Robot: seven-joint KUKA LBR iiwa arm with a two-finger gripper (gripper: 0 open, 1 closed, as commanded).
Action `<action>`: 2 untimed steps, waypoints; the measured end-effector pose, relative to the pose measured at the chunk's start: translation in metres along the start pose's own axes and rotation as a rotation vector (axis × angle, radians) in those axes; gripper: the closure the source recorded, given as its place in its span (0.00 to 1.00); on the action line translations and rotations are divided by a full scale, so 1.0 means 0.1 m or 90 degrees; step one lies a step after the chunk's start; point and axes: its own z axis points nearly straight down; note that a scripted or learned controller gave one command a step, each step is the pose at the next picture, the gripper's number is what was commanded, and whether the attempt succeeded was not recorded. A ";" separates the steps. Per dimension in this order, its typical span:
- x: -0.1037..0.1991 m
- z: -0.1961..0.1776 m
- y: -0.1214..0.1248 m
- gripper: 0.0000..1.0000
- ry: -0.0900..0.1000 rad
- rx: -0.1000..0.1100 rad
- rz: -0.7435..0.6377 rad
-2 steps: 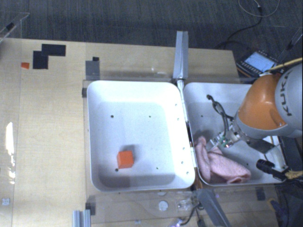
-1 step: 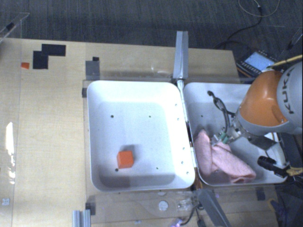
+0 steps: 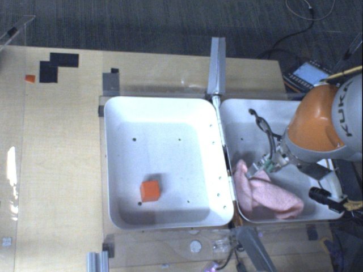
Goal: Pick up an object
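Our gripper (image 3: 266, 164) sits low at the pink cloth (image 3: 265, 196), which sprawls below and rightward from it; finger state we cannot tell.

Pale wood surface (image 3: 57, 169) stretching far left of the gripper (image 3: 270, 164), black tape shapes (image 3: 55, 66) and an orange marker (image 3: 30, 79) at its far upper-left corner, dark grey carpet floor (image 3: 142, 13) beyond, thin cable loop (image 3: 309, 7) above.
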 end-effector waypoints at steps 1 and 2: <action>-0.38 0.17 0.53 0.00 0.006 0.012 0.149; -0.83 0.21 1.25 0.00 0.010 0.019 0.135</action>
